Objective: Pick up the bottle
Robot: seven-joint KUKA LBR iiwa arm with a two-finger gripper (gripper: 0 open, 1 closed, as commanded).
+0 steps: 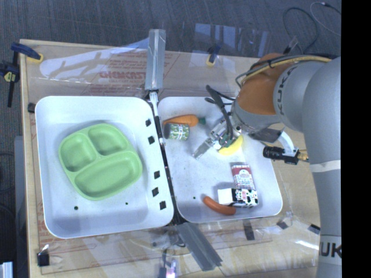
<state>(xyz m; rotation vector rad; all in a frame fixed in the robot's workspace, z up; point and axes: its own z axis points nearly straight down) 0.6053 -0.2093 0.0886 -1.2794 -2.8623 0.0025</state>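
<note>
"Where was the bottle [177, 132] when you looked?"

"If I had the right thing, it was the small greenish one lying on its side in the right bin [191, 181]. It was close against the divider between the two bins, with a carrot [182, 120] just above it, nearly touching. It was too small for me to be sure it was a bottle."

"And the gripper [211, 142]?"

"It hung low over the middle of that bin, near the bottle but apart from it, with bare white floor between them. A yellow piece [233, 146] sat right against its far side. I couldn't tell whether the pincer was released or clenched, and nothing I saw was in its hold."

"Why come in like that?"

"The arm [301, 97] reached in from the right and stretched across the bin, I'd guess because the bottle sat on the far side of it. That wall could crowd a grab."

"Anything else around?"

"A red-and-white carton [242, 175], a spotted box [244, 197] and a sausage [219, 205] lay nearer the front, well clear. The green plate [99, 160] lay in the left bin [52, 213]."
</note>
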